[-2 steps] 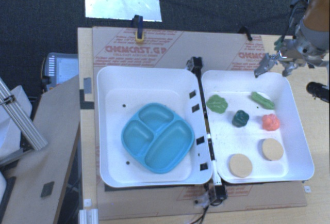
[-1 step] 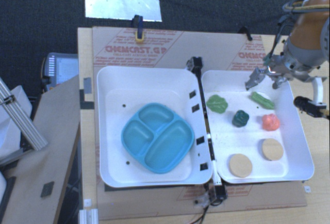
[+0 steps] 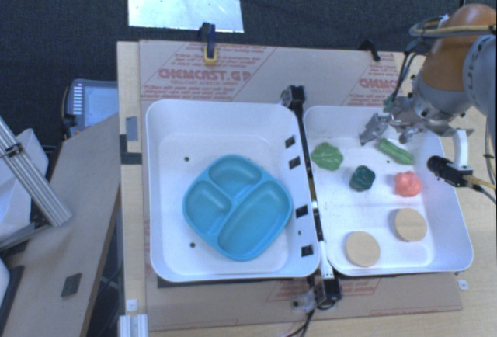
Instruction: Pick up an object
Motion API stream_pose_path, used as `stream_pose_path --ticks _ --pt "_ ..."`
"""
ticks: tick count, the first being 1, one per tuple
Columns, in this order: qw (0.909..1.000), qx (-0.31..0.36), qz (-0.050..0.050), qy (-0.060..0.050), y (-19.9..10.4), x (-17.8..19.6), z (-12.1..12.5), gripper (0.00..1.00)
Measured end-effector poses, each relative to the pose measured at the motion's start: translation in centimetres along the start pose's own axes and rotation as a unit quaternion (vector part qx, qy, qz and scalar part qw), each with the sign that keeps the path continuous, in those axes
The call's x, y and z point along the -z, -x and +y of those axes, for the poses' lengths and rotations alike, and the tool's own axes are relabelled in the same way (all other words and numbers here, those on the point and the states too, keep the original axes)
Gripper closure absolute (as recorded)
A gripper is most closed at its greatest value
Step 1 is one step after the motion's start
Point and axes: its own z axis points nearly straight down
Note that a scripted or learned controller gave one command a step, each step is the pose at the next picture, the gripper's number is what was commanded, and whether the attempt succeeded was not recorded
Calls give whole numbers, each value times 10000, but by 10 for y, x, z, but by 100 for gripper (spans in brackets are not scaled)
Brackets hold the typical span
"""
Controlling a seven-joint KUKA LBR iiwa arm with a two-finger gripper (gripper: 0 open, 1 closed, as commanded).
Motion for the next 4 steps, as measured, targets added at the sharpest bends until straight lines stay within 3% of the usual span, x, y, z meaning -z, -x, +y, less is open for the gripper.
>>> stream_pose_path --ticks 1,2,4 --pt "10000 6 -17 48 0 -48 2 0" --pt "10000 7 -27 81 1 -33 5 100" --pt "10000 26 -10 55 -9 81 9 100"
